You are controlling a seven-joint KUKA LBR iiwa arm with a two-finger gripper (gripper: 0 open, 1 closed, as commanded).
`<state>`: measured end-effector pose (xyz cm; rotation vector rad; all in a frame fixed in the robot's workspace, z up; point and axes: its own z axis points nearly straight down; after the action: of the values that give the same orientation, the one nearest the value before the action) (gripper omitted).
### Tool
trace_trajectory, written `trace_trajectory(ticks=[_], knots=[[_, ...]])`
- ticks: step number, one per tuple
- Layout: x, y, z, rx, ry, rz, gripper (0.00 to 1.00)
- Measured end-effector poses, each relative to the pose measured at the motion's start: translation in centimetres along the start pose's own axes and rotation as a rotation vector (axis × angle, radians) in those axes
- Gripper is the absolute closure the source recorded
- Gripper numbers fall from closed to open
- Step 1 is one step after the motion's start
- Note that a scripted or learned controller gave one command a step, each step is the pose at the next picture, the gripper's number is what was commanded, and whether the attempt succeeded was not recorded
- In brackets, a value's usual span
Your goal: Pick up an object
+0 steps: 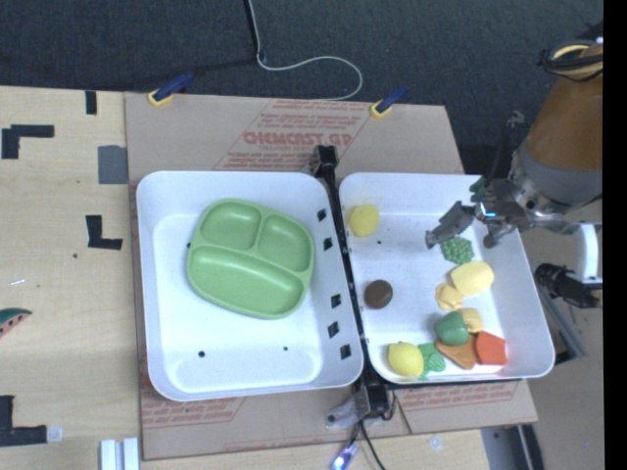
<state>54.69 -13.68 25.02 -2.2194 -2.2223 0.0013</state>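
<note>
My gripper (pixel 468 231) hangs over the right bin (pixel 411 192) near its right side, with its two dark fingers spread open and nothing between them. Just below the fingertips lies a small green bumpy toy (pixel 457 250). Under that sits a pale yellow toy (pixel 470 279). A yellow ball-like toy (pixel 363 219) rests at the bin's upper left, and a brown round piece (pixel 378 293) lies near the divider. At the bin's lower right are a green pepper-like toy (pixel 452 328), an orange-red block (pixel 488 349) and a yellow lemon-like toy (pixel 406 359).
The left bin (pixel 162 292) holds a green sectioned plate (pixel 251 257). A black divider with clips (pixel 339 262) separates the bins. Cardboard (pixel 284 135) lies under both bins, with a white cable (pixel 294 67) behind. The arm's grey and orange body (pixel 568 145) stands at the right.
</note>
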Motion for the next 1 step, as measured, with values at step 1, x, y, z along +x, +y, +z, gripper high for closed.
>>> trace_trajectory(ticks=[1], knots=[[10.81, -5.38, -8.22, -0.007, 0.004, -0.012, 0.0]])
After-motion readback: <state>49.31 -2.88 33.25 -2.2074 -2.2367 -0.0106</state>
